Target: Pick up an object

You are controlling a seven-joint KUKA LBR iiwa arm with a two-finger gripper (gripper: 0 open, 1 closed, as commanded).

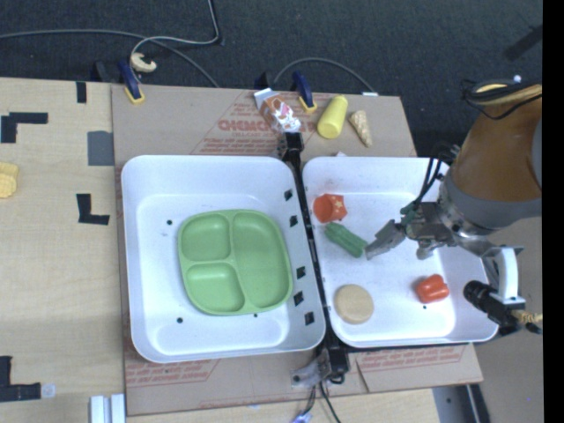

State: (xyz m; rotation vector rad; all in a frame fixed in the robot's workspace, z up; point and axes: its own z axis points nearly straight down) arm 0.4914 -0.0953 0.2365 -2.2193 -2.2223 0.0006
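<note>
The right bin (388, 176) holds several small items: a red-orange piece (330, 207) at its back left, a green stick-shaped piece (345, 240) just in front of that, a tan round disc (354, 303) near the front, and a red piece (431, 288) at the front right. My gripper (401, 247) hangs over the middle of this bin, open, with nothing between its fingers. Its left fingertip (375, 248) lies close to the right end of the green piece. The red piece sits just in front of and to the right of the gripper.
The left bin (150, 192) holds a green divided plate (234, 261). Behind the bins, on the cardboard, lie a yellow item (333, 117), a tan cone (361, 128) and a small packet (280, 111). Cables and blue clamps (132, 84) run along the back.
</note>
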